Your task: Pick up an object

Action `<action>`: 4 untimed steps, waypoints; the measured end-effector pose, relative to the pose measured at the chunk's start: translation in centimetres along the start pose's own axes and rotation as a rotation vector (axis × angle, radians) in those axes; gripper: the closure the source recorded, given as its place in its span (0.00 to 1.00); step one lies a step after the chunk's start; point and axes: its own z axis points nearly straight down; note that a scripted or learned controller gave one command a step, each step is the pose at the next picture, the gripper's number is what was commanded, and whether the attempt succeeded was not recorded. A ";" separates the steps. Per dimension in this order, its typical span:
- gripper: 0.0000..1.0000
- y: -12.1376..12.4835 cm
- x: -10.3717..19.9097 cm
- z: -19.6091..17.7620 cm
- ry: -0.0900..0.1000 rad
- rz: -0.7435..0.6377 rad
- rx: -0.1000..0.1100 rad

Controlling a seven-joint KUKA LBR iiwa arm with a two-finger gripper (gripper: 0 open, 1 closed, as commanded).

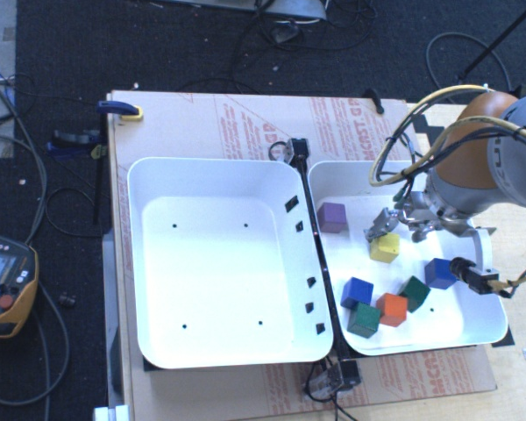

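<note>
Pincer (387, 228) low over the yellow block (385, 249)!
Whether it's open, cannot tell; purple block (332, 217) just left, blue block (439, 273) off right.

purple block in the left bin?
No. The purple block sits in the right bin, near its back left corner.

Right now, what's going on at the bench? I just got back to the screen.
The arm has reached in over the right bin, with its tool low, just above the yellow block. I can't see any block between the tool's tips, so nothing looks picked up yet. The purple block sits toward the bin's far left corner. Two blue blocks, two green ones and an orange block lie toward the near side. The left bin is untouched.
</note>
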 end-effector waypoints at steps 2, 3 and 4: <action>0.00 -2.7 3.6 1.0 0.001 0.073 0.002; 0.00 -3.5 -3.5 0.9 -0.001 0.005 0.000; 0.00 -8.3 -3.9 0.9 0.000 0.002 0.001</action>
